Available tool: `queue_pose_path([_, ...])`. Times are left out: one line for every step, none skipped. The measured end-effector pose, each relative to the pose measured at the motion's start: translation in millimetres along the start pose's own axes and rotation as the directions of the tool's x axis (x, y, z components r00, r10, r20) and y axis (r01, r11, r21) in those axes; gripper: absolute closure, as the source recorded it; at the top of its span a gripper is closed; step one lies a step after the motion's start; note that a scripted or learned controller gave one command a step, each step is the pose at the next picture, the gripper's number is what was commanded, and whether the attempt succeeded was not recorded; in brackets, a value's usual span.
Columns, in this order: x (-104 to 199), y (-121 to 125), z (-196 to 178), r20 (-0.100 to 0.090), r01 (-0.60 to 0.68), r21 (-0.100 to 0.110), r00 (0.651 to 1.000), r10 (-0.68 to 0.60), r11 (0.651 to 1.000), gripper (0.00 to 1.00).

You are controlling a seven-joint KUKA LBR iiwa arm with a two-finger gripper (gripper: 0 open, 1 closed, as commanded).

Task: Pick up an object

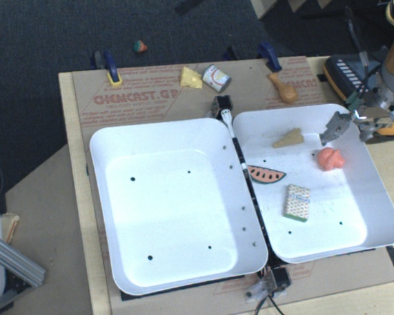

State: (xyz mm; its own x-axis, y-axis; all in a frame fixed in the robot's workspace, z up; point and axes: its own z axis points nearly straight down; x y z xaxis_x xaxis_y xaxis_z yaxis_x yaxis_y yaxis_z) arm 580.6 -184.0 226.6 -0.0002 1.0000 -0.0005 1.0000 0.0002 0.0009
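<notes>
At centre left lies the left bin [167, 205]. In the right bin [369, 220], from left: a watermelon slice [266, 174], a patterned sponge [298, 202], a tan wedge [288, 138] and a pink lump [331, 158]. The gripper [350, 126] hangs at the upper right, just above the lump, fingers spread and grasping nothing.

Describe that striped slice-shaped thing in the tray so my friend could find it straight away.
Look at the right-hand white bin of the two. Along its left wall, beside the seam where the bins meet, lies the watermelon slice. It is a flat half-moon, orange-red with dark seed marks and a dark rind edge, unlike the tan wedge, pink lump and speckled block nearby.
</notes>
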Motion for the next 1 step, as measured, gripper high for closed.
queue_pose_path([-33.4,31.1,147.4,-0.012,0.001,0.001,1.0,-0.001,1.0,0.0])
